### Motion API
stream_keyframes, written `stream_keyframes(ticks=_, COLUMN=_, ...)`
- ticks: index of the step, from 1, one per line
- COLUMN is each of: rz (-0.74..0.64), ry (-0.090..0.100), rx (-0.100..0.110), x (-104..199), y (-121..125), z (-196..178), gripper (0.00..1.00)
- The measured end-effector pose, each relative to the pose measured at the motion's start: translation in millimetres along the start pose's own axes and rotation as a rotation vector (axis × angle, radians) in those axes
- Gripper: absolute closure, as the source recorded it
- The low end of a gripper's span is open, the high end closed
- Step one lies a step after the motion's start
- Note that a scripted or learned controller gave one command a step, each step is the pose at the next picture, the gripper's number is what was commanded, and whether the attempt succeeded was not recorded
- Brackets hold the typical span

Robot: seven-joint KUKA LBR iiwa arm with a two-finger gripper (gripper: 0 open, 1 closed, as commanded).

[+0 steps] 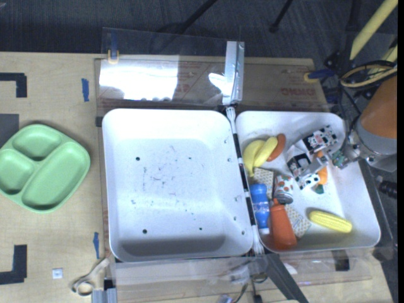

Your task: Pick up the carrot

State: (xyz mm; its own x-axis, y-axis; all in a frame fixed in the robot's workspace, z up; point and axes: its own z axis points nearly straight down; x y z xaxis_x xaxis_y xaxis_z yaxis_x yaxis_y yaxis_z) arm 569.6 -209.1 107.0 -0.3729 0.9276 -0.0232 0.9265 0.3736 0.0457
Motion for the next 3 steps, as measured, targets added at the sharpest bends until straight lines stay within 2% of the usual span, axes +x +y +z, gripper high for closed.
stream_keyframes(ticks=1, rz=0.002, ry=-0.003, rx=-0.009, x=-3.1, y=3.2, z=-15.0, gripper=1.0)
stream_keyframes(ticks=2, rz=0.002, ry=-0.002, rx=-0.007, x=-3.0, y=2.5, z=-14.2, gripper=0.0)
stream_keyframes(ticks=3, rz=-0.27, ry=-0.003, rx=0.004, x=-17.6, y=3.7, z=-0.3, gripper=0.0)
